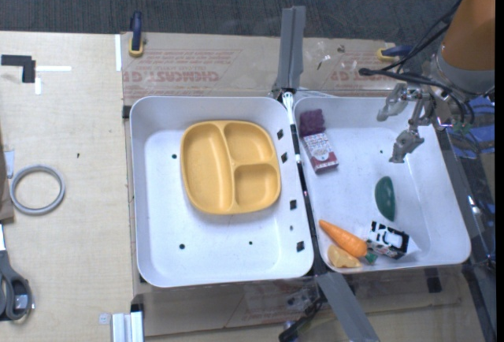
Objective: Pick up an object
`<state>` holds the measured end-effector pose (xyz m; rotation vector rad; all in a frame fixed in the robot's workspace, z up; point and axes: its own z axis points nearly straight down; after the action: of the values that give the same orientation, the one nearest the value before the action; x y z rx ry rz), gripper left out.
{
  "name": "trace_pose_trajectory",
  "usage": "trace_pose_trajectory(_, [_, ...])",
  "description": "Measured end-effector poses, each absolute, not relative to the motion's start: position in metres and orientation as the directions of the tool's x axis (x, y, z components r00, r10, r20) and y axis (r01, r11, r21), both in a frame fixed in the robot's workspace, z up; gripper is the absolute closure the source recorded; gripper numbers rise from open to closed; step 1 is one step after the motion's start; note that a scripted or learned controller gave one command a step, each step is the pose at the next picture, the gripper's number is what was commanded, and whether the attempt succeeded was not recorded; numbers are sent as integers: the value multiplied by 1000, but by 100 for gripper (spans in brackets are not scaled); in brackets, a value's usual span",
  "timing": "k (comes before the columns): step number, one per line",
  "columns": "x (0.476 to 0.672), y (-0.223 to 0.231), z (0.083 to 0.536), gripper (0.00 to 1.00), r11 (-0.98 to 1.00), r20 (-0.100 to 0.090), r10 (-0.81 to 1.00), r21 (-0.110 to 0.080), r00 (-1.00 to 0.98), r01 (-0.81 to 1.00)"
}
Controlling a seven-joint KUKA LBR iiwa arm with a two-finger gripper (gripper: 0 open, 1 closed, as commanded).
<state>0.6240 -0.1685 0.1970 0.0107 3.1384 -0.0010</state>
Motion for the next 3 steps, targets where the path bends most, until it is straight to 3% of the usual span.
trace_pose_trajectory(1, [578, -189, 93, 0, 995, -4, 97, 0, -995, 97])
trace_pose_trajectory(2, [581, -149, 92, 0, 998, -2, -62, 0, -998, -62])
trace_pose_trajectory(3, [555, -177, 92, 0, 965, -1, 262, 0, -965, 262])
